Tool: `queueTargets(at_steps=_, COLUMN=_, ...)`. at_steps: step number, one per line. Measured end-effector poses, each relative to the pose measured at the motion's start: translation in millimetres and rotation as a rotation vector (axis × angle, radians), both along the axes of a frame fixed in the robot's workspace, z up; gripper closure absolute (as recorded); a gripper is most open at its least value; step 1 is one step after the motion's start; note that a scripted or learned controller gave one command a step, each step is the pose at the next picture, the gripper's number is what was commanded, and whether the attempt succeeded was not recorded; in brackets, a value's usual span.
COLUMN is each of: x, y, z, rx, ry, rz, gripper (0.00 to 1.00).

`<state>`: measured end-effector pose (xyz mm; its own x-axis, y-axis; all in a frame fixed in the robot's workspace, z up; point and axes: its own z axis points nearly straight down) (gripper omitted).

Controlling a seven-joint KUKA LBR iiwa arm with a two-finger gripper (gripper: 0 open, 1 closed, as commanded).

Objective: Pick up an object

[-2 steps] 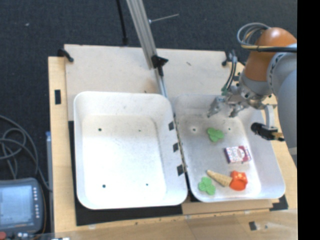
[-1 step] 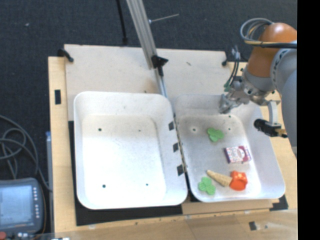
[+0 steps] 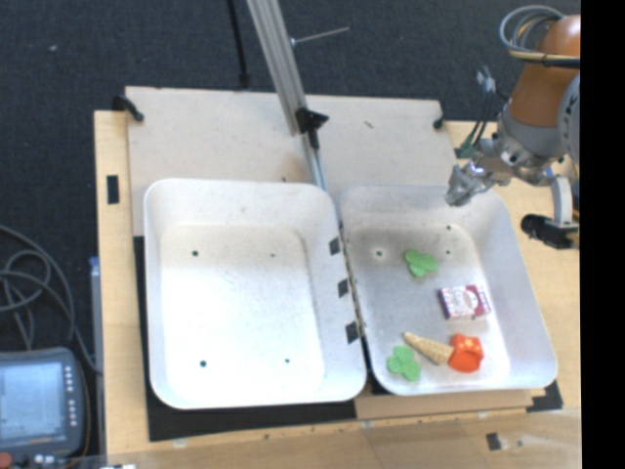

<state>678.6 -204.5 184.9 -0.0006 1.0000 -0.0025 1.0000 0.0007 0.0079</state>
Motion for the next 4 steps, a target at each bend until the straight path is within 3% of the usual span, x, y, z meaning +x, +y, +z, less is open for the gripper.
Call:
queueTargets(at_steps=2, x=-1, y=-2, z=72, rx=0.001, ry=0.003, rz=0.001, gripper=1.0)
queueTargets(at_steps=4, x=-36, y=108, z=66, rx=0.004, ry=0.008, rz=0.006, gripper=1.0)
